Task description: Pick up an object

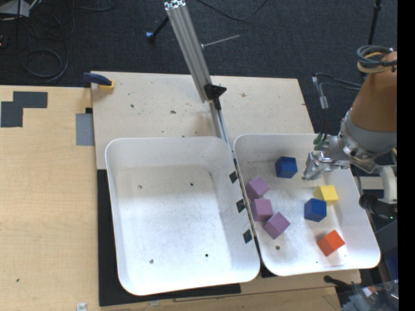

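The right bin (295, 269) holds several cubes: a blue one (286, 167) near the back, three purple ones (257, 187) (262, 208) (277, 225) along its left side, a yellow one (327, 194), a second blue one (315, 210) and an orange one (331, 242). My gripper (314, 168) hangs over the right bin between the back blue cube and the yellow cube, a little above the floor. Nothing shows between its fingers.
The left bin (130, 161) lies beside the right one, with black clips (240, 205) along the shared wall. A slanted aluminium rail (192, 50) rises behind the bins. A yellow and blue clamp (98, 81) sits at the board's back left corner.
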Controlling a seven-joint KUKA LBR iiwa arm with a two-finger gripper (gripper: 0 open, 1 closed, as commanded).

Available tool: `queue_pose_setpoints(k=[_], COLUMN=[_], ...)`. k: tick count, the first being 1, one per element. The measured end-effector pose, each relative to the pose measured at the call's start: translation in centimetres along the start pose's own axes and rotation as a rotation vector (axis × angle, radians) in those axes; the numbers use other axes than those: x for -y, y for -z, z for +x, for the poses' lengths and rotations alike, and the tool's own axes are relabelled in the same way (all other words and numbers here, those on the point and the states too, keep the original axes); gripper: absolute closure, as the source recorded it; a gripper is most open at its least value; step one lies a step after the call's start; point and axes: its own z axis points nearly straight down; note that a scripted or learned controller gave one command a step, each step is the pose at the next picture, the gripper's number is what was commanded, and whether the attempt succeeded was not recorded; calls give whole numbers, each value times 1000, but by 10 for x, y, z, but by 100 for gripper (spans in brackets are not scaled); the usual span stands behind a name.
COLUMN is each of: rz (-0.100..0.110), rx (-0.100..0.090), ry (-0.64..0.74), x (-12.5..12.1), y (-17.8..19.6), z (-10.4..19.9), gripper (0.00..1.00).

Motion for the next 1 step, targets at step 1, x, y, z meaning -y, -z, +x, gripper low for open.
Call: queue_pose_setpoints(k=[1], rz=[1], rx=[-2], ry=[2], x=[-5], y=[6], z=[56], gripper=[100])
